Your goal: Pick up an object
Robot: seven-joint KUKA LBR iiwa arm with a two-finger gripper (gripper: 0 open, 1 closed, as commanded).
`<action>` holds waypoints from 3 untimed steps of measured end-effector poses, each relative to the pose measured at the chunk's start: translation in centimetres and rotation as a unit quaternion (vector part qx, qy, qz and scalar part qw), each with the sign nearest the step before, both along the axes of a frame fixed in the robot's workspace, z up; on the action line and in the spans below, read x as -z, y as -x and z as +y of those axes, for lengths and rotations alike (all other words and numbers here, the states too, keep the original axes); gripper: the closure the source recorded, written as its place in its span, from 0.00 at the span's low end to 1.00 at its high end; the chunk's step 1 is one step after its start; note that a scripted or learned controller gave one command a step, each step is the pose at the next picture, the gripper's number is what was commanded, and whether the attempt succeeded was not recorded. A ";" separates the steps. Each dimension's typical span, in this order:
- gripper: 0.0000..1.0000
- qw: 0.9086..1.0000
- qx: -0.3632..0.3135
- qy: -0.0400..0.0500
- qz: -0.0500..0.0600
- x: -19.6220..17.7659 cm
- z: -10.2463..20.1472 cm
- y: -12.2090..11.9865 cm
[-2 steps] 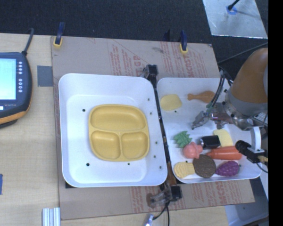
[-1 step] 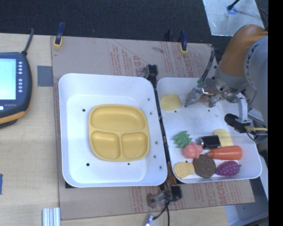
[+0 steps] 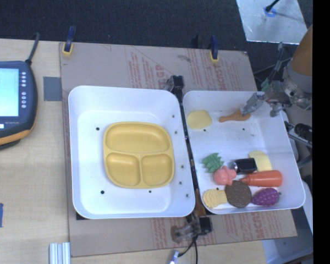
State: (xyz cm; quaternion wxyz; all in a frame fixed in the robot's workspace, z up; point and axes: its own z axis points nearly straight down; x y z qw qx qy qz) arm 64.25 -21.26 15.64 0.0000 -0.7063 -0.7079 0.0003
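Observation:
The right bin (image 3: 275,131) holds the toy food. A pale yellow lump (image 3: 199,119) lies at its back left, and a thin brown piece (image 3: 232,116) lies beside it. Along the front sit a green leafy piece (image 3: 213,161), a pink piece (image 3: 224,175), a black block (image 3: 245,165), a yellow block (image 3: 260,159), an orange-red carrot (image 3: 262,178), a brown disc (image 3: 238,194), a tan cracker (image 3: 213,198) and purple grapes (image 3: 265,197). My gripper (image 3: 263,105) hovers over the bin's back right corner, open, with nothing between its fingers. Its left finger is close to the brown piece's right end.
The left bin (image 3: 88,147) holds a yellow divided plate (image 3: 138,154). A handheld pendant with a screen (image 3: 8,103) lies on the bench at far left. Clamps (image 3: 213,47) hold the cardboard sheet under the bins at the back.

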 end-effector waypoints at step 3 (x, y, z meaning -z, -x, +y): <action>0.00 1.000 0.000 0.000 0.001 -1.0 0.0 4.2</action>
